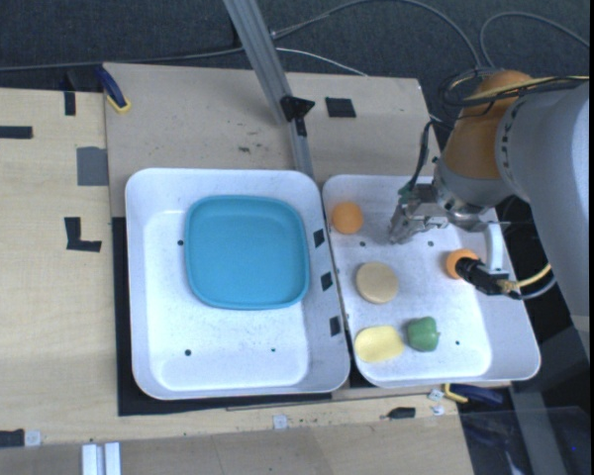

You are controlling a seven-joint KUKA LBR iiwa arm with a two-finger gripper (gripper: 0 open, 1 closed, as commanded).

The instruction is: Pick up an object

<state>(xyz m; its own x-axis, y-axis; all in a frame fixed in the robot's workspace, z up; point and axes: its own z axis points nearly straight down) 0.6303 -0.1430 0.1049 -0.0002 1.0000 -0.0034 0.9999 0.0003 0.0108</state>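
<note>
The right white bin holds an orange ball at its upper left, a beige round disc in the middle, a yellow lemon-like piece and a green pepper-like piece near the front. My gripper hangs low over the bin floor, to the right of the orange ball and above the beige disc. Nothing shows between its fingers. An orange piece lies at the bin's right side, next to the black cable.
The left white bin holds a blue square plate. A grey metal pole slants from the top down to the gap between the bins. The arm's grey body covers the right bin's far right corner.
</note>
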